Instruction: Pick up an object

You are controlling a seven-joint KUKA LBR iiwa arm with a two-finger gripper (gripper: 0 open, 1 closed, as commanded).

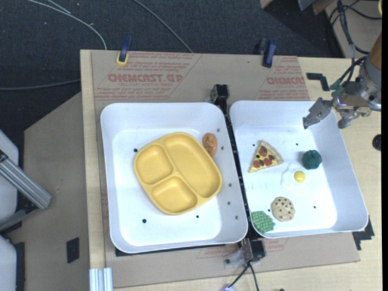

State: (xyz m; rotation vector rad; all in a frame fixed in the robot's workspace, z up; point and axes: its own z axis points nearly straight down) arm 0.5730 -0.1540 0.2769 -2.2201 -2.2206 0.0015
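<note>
My gripper (330, 116) hangs over the far right part of the right bin (345, 162), its two fingers spread open with nothing between them. Below and left of it lie a pizza slice (265, 157), a dark green broccoli piece (311, 159), a fried egg (296, 176), a round cookie (282, 208) and a green leafy piece (262, 221). The gripper is above these and touches none.
The left bin (115, 180) holds a yellow divided plate (176, 172) and a small brown bread-like piece (210, 142) at the plate's far right. Clamps (267, 51) sit on the bench's far edge. Cables run at the upper right.
</note>
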